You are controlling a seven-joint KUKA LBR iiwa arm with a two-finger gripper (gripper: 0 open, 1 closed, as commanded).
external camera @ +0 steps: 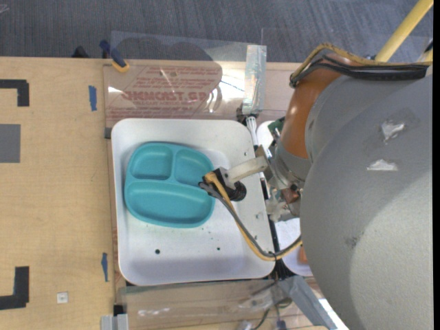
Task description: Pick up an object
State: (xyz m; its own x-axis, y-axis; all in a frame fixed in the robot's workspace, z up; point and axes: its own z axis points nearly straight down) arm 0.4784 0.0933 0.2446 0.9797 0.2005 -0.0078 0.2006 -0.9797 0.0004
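Grey carpet [206, 5] beyond plywood bench [55, 184]; white bin [137, 256] holds teal divided plate [168, 184]; gripper [280, 196] state unclear.

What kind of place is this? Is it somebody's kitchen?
Probably not a kitchen; it looks like a robot test lab. A big grey robot arm reaches over a white bin holding one teal divided plate. The wooden bench has black tape marks, with grey carpet behind.

I'm seeing a teal three-compartment plate [168, 192] lying flat, open side up, toward the left of a white bin [185, 261].
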